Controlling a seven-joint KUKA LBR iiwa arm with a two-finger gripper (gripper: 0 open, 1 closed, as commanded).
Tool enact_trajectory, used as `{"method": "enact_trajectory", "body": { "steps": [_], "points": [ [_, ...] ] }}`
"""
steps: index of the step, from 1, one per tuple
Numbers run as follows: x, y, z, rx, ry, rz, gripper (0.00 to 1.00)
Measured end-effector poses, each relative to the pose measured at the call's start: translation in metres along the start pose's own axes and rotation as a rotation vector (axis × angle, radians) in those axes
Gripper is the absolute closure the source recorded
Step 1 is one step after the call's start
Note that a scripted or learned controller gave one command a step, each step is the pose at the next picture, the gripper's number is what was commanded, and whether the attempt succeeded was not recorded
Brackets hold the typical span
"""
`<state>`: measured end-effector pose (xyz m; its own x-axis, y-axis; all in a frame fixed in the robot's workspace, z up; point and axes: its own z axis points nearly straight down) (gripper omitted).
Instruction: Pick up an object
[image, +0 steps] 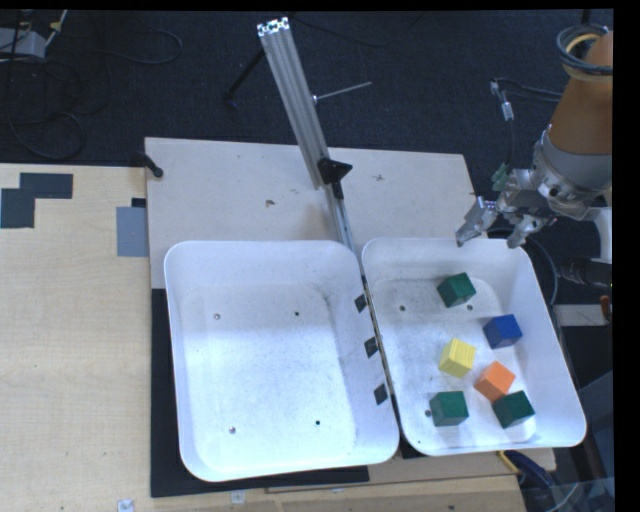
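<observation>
The right bin (552, 330) holds several blocks: a green one (456, 290) near the back, a blue one (502, 331), a yellow one (458, 357), an orange one (494, 381), and two dark green ones (448, 408) (513, 409) at the front. My gripper (493, 232) hangs above the back rim of the right bin, up and to the right of the green block at the back. Its two fingers are spread apart with nothing between them.
The left bin (190, 330) lies beside the right one, with a row of black clips (371, 346) along the divide. A slanted aluminium rail (300, 110) rises behind the bins. Cables run along the bench's right edge.
</observation>
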<state>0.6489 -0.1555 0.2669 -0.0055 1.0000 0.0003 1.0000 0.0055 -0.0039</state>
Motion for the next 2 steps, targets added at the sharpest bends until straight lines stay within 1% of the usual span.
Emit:
{"method": "enact_trajectory", "body": {
  "steps": [1,2],
  "points": [
    [-0.038,0.017,0.178,-0.002,0.000,0.006,0.00],
    [-0.038,0.017,0.166,-0.002,-0.001,0.004,1.00]
  ]
}}
